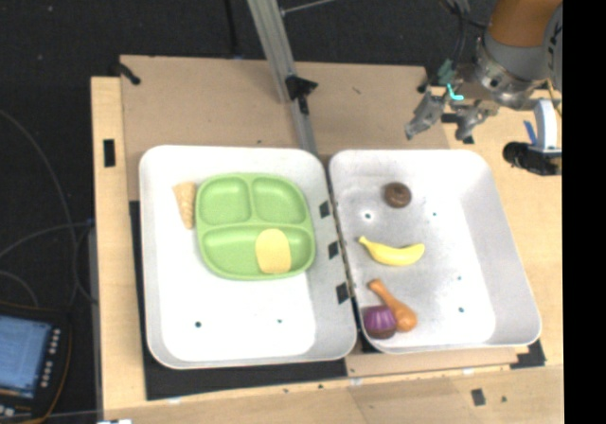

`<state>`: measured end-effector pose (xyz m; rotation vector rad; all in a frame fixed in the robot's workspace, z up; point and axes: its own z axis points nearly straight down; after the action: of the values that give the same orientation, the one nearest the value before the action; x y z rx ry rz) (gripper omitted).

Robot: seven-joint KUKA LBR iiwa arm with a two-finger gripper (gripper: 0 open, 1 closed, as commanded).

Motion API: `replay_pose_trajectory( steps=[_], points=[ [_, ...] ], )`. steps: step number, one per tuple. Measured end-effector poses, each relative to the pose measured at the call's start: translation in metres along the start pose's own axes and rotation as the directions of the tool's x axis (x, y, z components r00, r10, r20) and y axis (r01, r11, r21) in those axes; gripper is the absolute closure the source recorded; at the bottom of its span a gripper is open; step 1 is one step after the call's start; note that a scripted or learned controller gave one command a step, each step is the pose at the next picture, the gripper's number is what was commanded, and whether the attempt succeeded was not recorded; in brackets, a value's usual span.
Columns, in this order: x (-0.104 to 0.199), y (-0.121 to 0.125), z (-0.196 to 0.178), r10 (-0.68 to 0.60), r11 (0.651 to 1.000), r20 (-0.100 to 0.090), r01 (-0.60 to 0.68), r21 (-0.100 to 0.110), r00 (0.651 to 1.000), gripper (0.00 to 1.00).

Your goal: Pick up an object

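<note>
Up at the top right, the arm (516,10) leans in over the bench (237,96), its orange band uppermost and the grey wrist below it angled down and to the left. The gripper (443,119) hangs above the bare bench just beyond the far edge of the right bin (492,223), outside the bin's rim. Its two dark fingers (422,116) stand apart with nothing between them, so it is spread and carries nothing. Inside the right bin lie four small things, all well apart from the gripper. A brown round piece (397,194) sits nearest, toward the far side of the bin. A yellow banana (392,252) lies about mid-bin, curved with its ends turned up toward the far side. Near the front left corner an orange carrot (390,303) lies at a slant, and a purple piece (379,321) touches its near end, close to the bin wall. The left bin (170,318) holds a green tray (227,200) with three compartments; a yellow block (274,251) rests in its large near compartment. A tan cone (185,203) lies just beside the tray's left edge on the bin floor.
</note>
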<state>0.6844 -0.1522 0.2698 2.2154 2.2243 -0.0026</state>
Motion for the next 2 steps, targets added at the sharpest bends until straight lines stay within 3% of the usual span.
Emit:
replay_pose_trajectory(
  steps=[2],
  points=[
    [0.004, -0.006, 0.104, 0.001, 1.0, -0.001, -0.001, 0.004, 1.0, 0.0]
  ],
)
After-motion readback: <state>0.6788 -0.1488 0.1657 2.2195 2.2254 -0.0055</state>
